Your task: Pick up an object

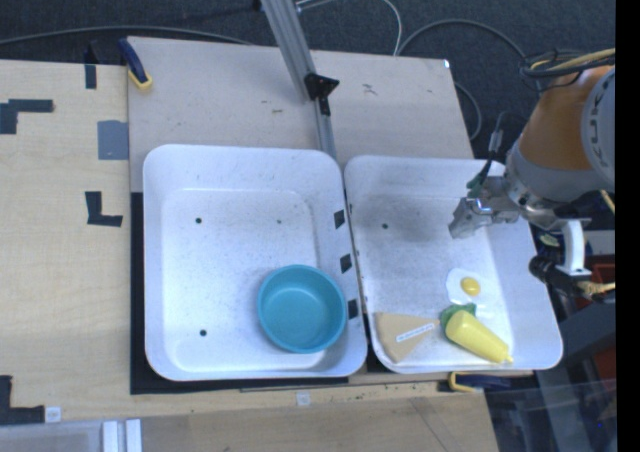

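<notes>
2 bins on my screen: 1 arm reaching in from the right.
Claw: my gripper hangs over the right bin, near its far-right side; I cannot tell its state from this angle, and I see nothing held in it.
Arm: grey wrist with the orange band sits above the bin's right rim.
Nearest targets: 1 fried-egg toy lies on the bin floor just toward the near side of the claw; beside it 1 yellow corn-like piece with a green end, and 1 pale cheese wedge at the near edge.
Further out: 1 blue bowl rests in the left bin, well apart from the claw.
Step in hand: I judge this as the approach, with no pick yet made.
Next move: I would bring the claw toward the near edge, centre it over 1 chosen piece, then descend. The egg looks flat and hard to pinch; the corn seems the better bet.
</notes>
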You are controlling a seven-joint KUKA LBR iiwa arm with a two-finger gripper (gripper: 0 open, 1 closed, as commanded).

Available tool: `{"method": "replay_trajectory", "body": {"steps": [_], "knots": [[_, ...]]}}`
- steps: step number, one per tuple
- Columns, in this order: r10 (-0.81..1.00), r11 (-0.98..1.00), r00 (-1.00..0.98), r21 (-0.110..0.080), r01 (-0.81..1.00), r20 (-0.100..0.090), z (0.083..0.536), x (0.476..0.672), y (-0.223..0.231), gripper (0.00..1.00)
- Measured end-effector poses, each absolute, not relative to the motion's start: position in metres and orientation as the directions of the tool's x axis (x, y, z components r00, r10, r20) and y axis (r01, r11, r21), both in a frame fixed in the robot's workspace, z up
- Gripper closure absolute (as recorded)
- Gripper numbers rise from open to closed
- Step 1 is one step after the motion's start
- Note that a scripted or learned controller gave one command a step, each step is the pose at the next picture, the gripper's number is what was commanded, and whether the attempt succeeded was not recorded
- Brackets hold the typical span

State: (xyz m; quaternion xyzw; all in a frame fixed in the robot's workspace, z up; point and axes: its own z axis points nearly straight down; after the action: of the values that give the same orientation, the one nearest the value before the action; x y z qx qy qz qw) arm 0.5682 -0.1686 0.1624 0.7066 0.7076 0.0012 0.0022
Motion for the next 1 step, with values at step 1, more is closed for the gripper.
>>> {"method": "replay_trajectory", "body": {"steps": [1], "knots": [[1.0, 0.001, -0.001, 0.005, 1.0, -0.002, 0.224, 0.5637, -0.1713, 1.0]]}}
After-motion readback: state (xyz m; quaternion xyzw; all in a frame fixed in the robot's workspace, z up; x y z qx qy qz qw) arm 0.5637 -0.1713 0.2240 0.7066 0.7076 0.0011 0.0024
